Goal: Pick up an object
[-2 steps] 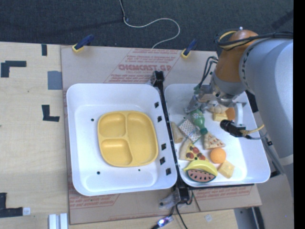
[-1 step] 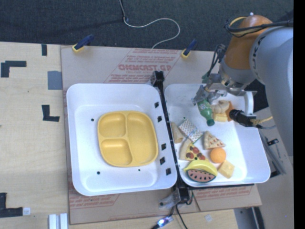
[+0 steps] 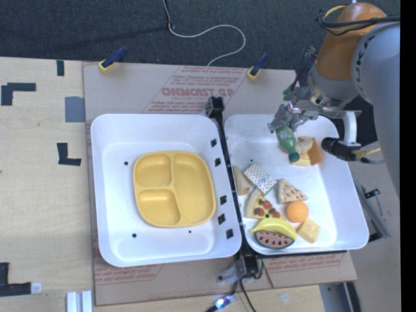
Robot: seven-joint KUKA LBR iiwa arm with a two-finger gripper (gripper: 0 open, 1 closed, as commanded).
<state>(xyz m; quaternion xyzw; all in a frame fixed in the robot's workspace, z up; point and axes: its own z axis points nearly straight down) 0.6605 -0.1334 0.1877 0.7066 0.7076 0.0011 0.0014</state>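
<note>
Camera view: gripper (image 3: 286, 126) over the right bin (image 3: 348, 194), far side. Fingers clamped on a green bottle (image 3: 286, 142) hanging tilted beneath them. Yellow tray (image 3: 174, 189) lies in left bin (image 3: 110, 174). Toy food (image 3: 276, 208) clustered in right bin.

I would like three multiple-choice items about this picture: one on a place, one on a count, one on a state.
1. Where does the yellow tray lie?
A. in the left bin
B. in the right bin
C. on the cardboard outside the bins

2. How many compartments does the yellow tray have?
A. two
B. three
C. five

3. What is the state of the green bottle?
A. it lies among the food toys near the front
B. it stands on the yellow tray
C. it is right at the fingertips of the hand, near the back of the right bin

Key: 1 A, the tray rests in the left bin. 2 B, three hollows show. 3 C, the bottle's top meets the fingertips.
</note>
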